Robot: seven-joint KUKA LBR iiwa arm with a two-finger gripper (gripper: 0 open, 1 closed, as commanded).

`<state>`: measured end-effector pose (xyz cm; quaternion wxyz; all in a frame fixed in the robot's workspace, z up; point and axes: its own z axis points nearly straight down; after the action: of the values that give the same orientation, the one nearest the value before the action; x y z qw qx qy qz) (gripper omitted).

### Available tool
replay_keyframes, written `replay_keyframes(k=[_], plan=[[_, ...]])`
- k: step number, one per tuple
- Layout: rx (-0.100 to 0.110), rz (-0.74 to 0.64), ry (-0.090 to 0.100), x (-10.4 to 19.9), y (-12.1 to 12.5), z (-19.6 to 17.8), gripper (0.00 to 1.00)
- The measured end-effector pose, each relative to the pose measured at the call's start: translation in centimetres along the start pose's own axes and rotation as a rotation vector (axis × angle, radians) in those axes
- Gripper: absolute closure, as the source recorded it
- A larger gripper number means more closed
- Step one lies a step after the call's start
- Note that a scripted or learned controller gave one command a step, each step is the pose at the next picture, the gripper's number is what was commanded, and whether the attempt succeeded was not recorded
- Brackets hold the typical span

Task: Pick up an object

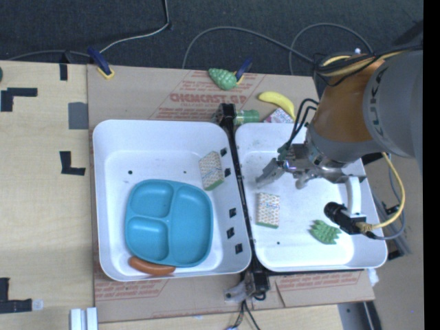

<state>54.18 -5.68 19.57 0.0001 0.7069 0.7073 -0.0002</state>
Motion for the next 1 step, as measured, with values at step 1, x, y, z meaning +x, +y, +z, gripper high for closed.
replay_keyframes(k=[1], plan=[[0.004,0.001,-0.001,-3.98,5.42,8.86,0.00]])
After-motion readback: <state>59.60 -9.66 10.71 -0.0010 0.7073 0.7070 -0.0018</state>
